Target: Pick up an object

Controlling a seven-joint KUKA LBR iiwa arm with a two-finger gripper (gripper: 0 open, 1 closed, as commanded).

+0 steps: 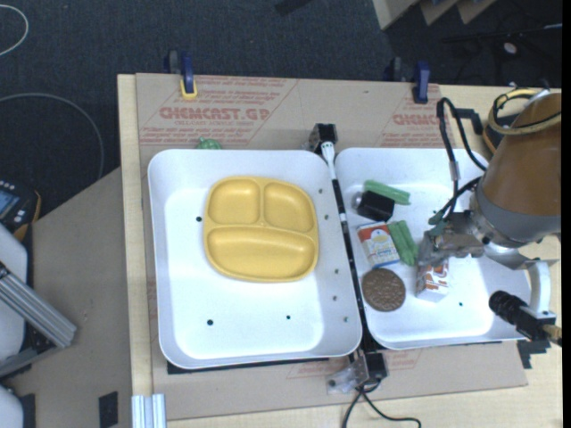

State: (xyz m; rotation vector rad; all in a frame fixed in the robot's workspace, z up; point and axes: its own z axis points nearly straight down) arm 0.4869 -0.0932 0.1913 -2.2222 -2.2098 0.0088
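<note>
**Pincer down in the right bin, nothing lifted yet**

We take the brown disc point(384, 289) as our landmark, since it lies nearest the front edge of the right bin point(464, 328). Just to its right sits a small white and orange packet point(433, 283), and the pincer point(439, 250) hangs right over that packet's far end, low in the bin. We cannot tell whether it is open or closed, because the wrist hides it. Just beyond the disc lies a white card with red and blue print point(378, 243), with a green stick point(404, 242) alongside it. Farther back are a black block point(375, 206) and a second green piece point(386, 192). Well to the disc's left, across the divider, the yellow divided tray point(261, 228) rests in the left bin point(178, 266).

We judge the pick to be at the reach stage: every object lies on a bin floor, so the grasp and lift remain.
</note>
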